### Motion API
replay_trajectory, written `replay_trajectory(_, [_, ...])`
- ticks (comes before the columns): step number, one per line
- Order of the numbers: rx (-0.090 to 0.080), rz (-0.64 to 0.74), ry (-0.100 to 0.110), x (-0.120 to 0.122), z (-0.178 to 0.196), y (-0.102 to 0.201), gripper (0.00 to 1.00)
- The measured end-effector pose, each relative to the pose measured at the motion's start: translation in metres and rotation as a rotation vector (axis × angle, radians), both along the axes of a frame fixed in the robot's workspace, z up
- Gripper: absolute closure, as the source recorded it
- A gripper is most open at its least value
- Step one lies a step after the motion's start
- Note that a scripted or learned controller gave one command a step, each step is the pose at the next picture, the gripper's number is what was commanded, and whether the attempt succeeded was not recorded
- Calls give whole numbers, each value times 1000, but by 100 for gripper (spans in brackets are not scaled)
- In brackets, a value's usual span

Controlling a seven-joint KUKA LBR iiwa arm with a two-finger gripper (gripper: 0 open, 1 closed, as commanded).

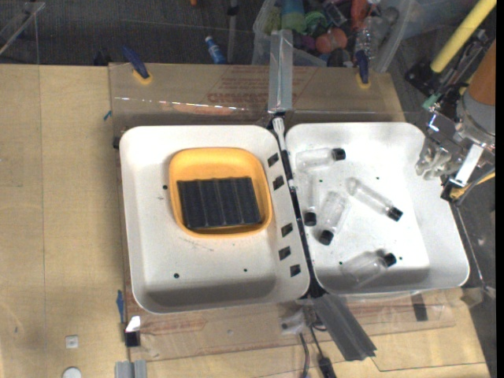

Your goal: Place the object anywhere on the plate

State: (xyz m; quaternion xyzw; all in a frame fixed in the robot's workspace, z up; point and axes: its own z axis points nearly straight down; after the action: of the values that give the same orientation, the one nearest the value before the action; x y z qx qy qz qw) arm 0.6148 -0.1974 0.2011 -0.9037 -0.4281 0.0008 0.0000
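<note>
Cluttered toy crate [331, 6] behind the desk [55, 211]. Left bin [142, 282] holds an orange plate [216, 164] with a dark ribbed insert [218, 201]. Right bin [441, 258] has four clear black-capped vials [374, 199], loosely scattered, none on the plate. Hand [442, 164] sits over the right bin's right rim; can't tell its state.

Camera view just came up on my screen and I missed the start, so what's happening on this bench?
A robot arm reaches in from the right, its gripper at the right rim of the right bin, with nothing visibly held. Several clear vials with black caps lie loose in that bin, such as one near the middle. The left bin holds an orange plate bearing a dark ridged insert. No vial is on the plate yet.
</note>
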Motion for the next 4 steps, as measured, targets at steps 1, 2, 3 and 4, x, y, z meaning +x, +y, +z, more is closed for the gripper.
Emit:
replay_trajectory(1, [1, 18, -2, 31, 21, 7, 100])
replay_trajectory(2, [1, -111, -2, 50, 64, -8, 100])
replay_trajectory(3, [-1, 75, -2, 40, 140, -11, 100])
replay_trajectory(4, [-2, 211, -4, 53, 130, -15, 100])
